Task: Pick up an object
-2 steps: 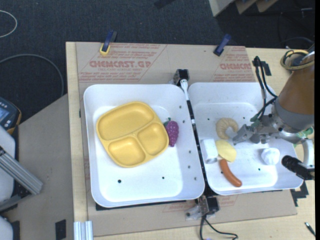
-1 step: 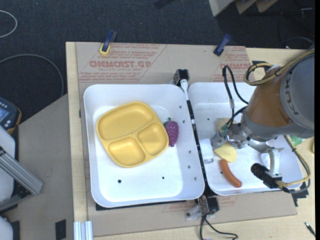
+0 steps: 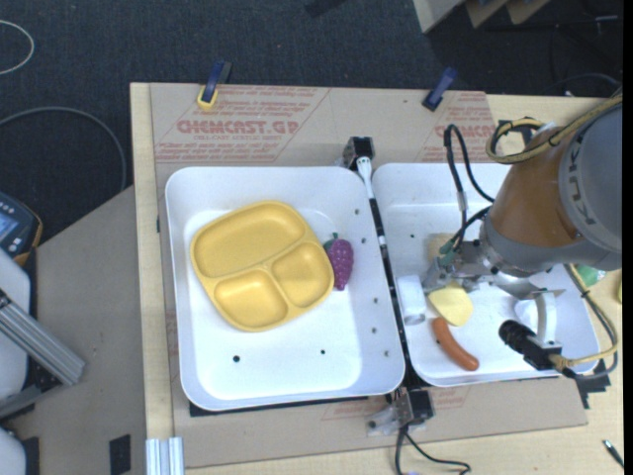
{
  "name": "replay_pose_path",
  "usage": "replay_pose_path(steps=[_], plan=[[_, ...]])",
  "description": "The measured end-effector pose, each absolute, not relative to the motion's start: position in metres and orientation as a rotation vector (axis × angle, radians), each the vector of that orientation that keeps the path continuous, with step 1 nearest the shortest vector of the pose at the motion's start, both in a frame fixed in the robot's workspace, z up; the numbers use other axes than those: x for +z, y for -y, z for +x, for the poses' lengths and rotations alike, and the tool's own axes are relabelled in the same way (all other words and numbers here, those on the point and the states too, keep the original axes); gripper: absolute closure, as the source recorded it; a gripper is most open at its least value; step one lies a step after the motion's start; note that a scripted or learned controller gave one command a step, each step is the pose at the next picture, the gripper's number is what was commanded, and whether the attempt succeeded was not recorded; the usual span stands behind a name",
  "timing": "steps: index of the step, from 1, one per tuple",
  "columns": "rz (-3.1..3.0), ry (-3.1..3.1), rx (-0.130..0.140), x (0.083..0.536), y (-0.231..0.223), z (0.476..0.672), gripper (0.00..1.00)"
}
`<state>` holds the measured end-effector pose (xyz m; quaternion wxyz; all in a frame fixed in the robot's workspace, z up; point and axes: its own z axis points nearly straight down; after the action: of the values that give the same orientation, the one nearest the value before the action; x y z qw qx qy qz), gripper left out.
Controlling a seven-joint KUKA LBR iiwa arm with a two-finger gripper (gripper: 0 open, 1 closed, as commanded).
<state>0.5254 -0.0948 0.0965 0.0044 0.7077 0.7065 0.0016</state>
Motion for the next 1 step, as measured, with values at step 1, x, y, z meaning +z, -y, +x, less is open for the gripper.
replay_pose_path(steps=[1], plan=[[2.196,-2.227,0.026,0.1922,-0.0083,0.6521,1.00]])
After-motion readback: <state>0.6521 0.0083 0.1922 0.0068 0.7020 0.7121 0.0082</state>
